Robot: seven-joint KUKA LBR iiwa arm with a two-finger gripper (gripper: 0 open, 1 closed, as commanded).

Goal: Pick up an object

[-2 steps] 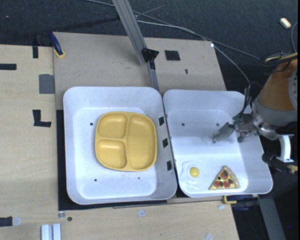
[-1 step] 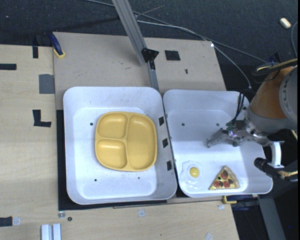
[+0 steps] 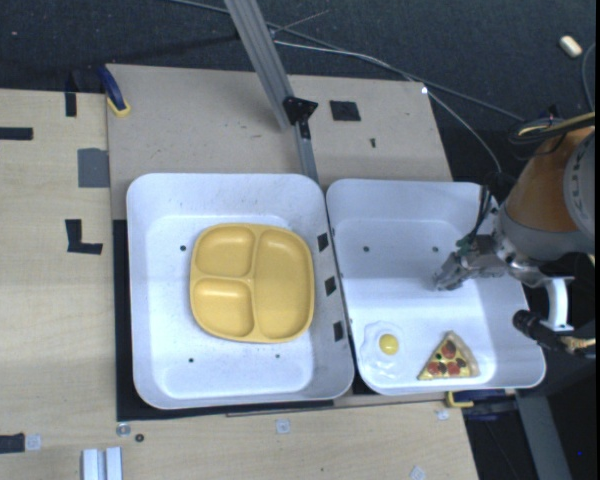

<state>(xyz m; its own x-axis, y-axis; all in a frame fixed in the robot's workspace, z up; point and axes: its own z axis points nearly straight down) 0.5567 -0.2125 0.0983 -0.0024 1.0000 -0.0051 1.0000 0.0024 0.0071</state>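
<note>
We see the claw (image 3: 450, 276) low in the right bin (image 3: 400, 203), grip state unclear | fried egg (image 3: 384, 347) and pizza slice (image 3: 449, 358) near its front edge | yellow divided plate (image 3: 252, 282) in left bin (image 3: 155, 268)

Both bins, the left bin (image 3: 160, 298) and the right bin (image 3: 400, 208), are plain white, the left one with a few dark specks. The divided plate (image 3: 251, 282) is a uniform mustard yellow with three compartments. The toy fried egg (image 3: 385, 347) is white with a yellow yolk. The toy pizza slice (image 3: 448, 358) has a tan crust and yellow face with red spots and what may be green flecks. The arm (image 3: 552, 193) shows orange above grey. The gripper (image 3: 450, 276) is dark grey metal. The bench top (image 3: 210, 118) is pale tan wood with black and grey tape marks.
</note>
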